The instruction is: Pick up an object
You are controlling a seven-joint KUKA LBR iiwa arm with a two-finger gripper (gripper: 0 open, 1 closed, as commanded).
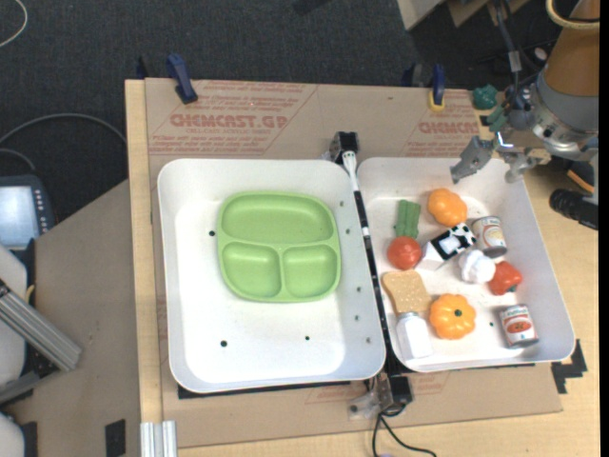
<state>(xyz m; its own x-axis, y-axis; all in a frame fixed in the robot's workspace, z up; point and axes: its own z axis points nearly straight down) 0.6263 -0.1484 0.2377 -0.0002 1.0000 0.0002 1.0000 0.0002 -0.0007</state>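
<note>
My gripper (495, 160), fingers spread and holding nothing, hangs over the far edge of the right bin (547, 298), poised above an orange fruit (446, 205) just beside it, likely the nearest pick among the clustered toy foods.

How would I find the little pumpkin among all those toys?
Look at the right-hand shallow white bin, the one crowded with toy food. Go to its near edge, where a small orange plastic pumpkin sits between a tan slice of toy bread and a small red-labelled can. Its ribbed sides and green stem distinguish it from the smooth orange fruit farther back.
</note>
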